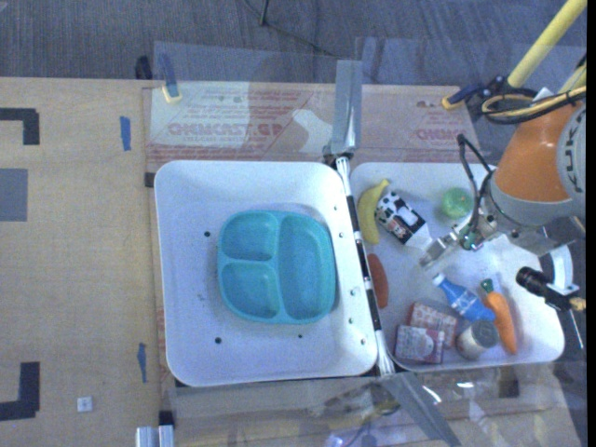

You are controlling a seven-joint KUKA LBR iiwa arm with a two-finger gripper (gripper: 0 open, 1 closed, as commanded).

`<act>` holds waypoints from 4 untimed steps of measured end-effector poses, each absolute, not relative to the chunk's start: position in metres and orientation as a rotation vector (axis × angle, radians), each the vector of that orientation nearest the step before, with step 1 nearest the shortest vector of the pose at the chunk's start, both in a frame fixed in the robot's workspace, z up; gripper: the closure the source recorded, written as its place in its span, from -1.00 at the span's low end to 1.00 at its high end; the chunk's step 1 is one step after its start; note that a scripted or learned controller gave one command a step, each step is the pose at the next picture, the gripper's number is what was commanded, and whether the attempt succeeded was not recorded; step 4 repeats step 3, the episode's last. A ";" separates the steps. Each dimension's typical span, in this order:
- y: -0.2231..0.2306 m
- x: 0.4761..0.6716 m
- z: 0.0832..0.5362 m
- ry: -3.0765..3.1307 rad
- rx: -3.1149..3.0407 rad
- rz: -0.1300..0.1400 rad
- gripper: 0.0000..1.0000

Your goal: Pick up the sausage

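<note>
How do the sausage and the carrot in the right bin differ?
Colour: the sausage is reddish-brown all over; the carrot is orange with a green top.
Place: the sausage lies against the right bin's left wall, next to the divider; the carrot lies near its right side, beside a tin can.
Shape: the sausage is rounded at both ends; the carrot tapers toward its lower end.
Shared: both are slim, elongated, lying flat and running roughly top to bottom.
</note>
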State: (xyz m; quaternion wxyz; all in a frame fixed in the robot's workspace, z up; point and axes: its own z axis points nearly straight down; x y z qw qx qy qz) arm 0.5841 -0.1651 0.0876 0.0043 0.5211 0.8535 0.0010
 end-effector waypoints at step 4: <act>-0.174 0.586 0.088 2.715 1.565 0.004 -1.00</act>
